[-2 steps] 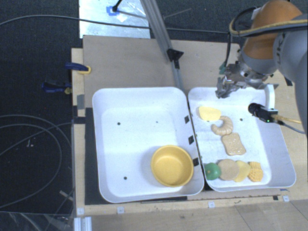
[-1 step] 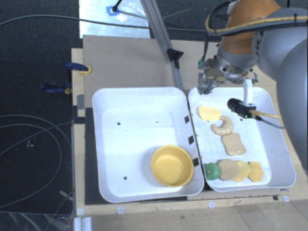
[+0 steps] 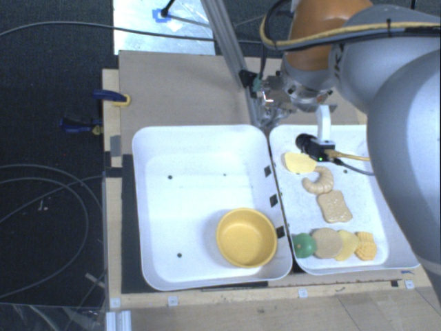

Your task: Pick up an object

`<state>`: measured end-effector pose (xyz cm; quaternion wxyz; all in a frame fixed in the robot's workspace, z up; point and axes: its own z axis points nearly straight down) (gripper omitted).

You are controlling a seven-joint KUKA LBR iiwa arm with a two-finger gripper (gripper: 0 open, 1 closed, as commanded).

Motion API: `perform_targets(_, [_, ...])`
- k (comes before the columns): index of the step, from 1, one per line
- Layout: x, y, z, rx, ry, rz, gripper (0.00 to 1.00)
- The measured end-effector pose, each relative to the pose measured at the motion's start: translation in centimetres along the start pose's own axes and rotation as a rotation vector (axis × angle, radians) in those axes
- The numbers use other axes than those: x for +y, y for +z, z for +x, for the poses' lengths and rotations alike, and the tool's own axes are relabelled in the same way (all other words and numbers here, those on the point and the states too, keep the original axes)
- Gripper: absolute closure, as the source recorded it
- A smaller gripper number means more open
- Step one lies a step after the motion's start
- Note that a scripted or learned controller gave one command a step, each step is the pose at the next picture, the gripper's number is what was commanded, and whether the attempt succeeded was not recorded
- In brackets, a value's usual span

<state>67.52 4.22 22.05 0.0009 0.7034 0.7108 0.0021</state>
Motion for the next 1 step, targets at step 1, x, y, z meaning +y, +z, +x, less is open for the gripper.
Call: perform_targets(1, [-0.49,-1.35,4.59,0.001,0.0,0.001,1.0])
